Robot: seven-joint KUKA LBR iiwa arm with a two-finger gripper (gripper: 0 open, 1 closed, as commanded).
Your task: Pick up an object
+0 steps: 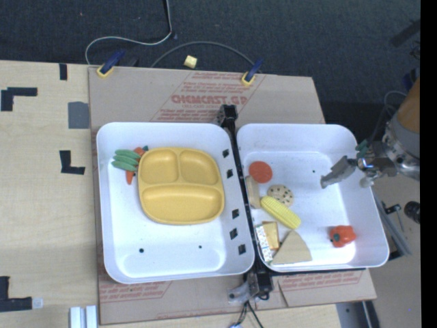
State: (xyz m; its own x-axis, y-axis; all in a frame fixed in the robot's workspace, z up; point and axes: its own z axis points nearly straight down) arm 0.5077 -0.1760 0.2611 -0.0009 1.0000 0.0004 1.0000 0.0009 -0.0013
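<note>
At right of frame: your gripper [339, 171] hangs over the upper part of the right bin [311, 137], arm coming in from the right edge.
Pincer state: you can't call it from this angle; one grey finger shows, the rest is blurred, so apart or together I cannot tell.
Held or not: nothing visible between the fingers, so count nothing as picked.
Candidates, lower centre: corn cob [280, 212] lies just below the speckled cookie [280, 195]; red-orange round piece [260, 171] sits above them near the divider.
More candidates, bottom of right bin: tan wedge [293, 247] beside a small packet [265, 238]; red pepper [342, 235] alone toward the lower right corner.
Nearest target: your gripper is apart from all of them; the cookie and red-orange piece look closest.
Progress: early, by my read; approach, descent, closing and lift are all left for you.
Left bin [113, 244]: yellow divided plate [181, 185] fills the middle, green beans [127, 158] and a bit of carrot at its upper left edge.
Surface: both bins rest on a cardboard sheet [205, 91], clipped at the top, on a pale wooden bench [41, 203].
Room: dark carpet [287, 19] across the top, a cable looping over it, a small yellow cube [190, 61] lying there.
</note>
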